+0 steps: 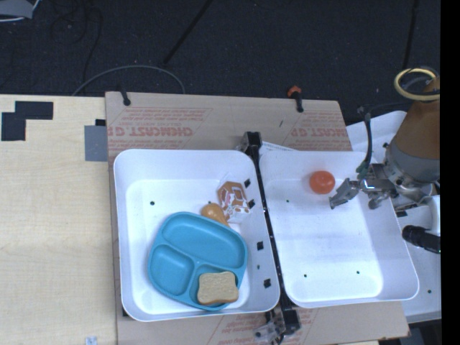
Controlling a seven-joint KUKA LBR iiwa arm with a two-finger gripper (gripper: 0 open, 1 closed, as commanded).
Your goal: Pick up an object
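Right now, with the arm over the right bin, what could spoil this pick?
The orange ball lies loose and apart from the open gripper; being round, it may roll away if a finger nudges it. It also sits toward the far wall of the right bin, so a sideways push could pin it there, out of the fingers' span.

orange ball (322,182), loose, right bin's far side

Two smooth white plastic bins (136,192), faintly glossy, on a matt brown cardboard sheet (215,124) with printed lettering, pale wood-grain bench (50,221), glossy blue plastic divided plate (183,254), rough-looking tan bread slice (217,287), smooth orange ball (322,182), dull grey metal gripper (359,192)
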